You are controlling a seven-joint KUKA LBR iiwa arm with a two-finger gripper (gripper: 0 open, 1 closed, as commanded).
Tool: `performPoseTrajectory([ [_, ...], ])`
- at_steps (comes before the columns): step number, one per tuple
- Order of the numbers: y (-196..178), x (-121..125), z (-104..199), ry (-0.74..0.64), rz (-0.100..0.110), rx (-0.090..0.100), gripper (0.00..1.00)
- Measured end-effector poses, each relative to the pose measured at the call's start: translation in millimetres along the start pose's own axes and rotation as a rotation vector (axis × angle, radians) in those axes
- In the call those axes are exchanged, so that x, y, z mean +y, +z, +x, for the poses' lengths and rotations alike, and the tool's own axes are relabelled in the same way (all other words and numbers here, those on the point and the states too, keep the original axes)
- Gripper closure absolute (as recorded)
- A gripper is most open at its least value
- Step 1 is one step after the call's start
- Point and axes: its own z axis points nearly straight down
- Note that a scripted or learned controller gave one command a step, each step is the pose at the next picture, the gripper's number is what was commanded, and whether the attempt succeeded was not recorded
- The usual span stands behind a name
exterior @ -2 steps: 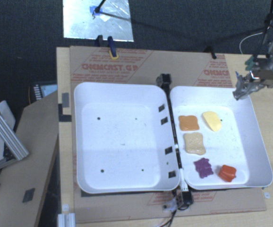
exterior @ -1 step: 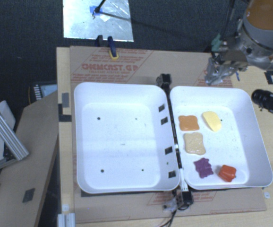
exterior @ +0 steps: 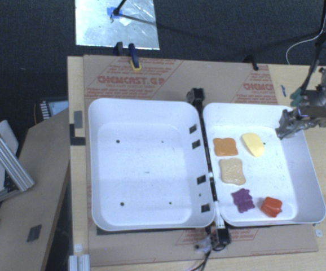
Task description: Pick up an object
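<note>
Your gripper hangs over the right bin; whether it's parted or closed, you cannot tell. Nearest to it lies the yellow piece (just lower left).

Dark carpeted floor spreads across the top and down the left. A shiny metal sheet lies on it up top, catching glare. A tan bench with red lettering sits in the middle. At left, a lower wooden surface angles in, with an aluminium extrusion rail slanting across its edge. Lighting is even.
</note>
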Motion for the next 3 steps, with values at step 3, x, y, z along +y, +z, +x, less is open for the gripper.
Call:
performPoseTrajectory([
  [3, -4.1, 31.7, 179.9, -0.015, -0.001, 0.002, 1.00],
])
